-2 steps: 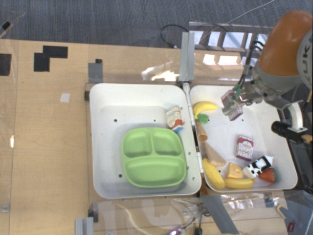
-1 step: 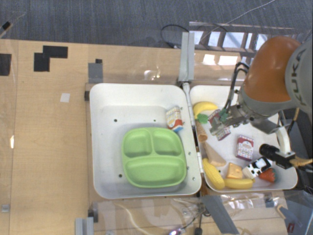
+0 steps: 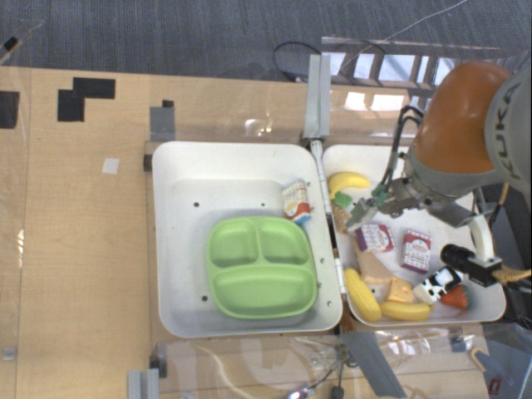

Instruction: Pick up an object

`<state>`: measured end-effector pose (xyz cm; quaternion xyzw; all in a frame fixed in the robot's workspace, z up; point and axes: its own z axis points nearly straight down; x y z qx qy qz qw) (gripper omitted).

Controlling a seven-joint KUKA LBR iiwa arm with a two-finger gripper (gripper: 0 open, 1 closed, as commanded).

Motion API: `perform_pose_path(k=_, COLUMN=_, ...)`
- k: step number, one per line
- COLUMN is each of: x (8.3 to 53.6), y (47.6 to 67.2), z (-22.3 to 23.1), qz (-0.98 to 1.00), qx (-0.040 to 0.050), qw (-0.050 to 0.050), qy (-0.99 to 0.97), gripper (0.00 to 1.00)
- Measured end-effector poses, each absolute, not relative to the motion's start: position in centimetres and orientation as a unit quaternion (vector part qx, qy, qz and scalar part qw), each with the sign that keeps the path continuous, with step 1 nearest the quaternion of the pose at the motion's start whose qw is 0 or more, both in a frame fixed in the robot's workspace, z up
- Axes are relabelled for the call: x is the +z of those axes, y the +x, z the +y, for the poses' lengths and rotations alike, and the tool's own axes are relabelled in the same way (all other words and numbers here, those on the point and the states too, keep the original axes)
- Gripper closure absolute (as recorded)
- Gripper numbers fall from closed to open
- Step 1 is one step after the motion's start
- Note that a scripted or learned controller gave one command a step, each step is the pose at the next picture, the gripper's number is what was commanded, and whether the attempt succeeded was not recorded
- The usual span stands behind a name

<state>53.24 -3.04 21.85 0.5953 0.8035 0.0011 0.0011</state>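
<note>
We log the jaws (image 3: pixel 359 213) low over the right bin (image 3: pixel 499 306), near its left wall; whether released or clenched, we cannot tell. Beside them lies a banana (image 3: pixel 347 181); a green plate (image 3: pixel 262 266) sits in the left bin (image 3: pixel 179 223).

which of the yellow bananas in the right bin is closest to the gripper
The banana at the far end of the right bin, just left of the gripper. The other two bananas lie at the bin's near edge, well away from it.
</note>
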Motion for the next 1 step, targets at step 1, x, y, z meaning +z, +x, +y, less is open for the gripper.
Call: perform_pose_path(k=1, x=9.22, y=55.29, z=-10.74, qz=0.819, qx=0.002, qw=0.004, qy=0.573, gripper=0.0)
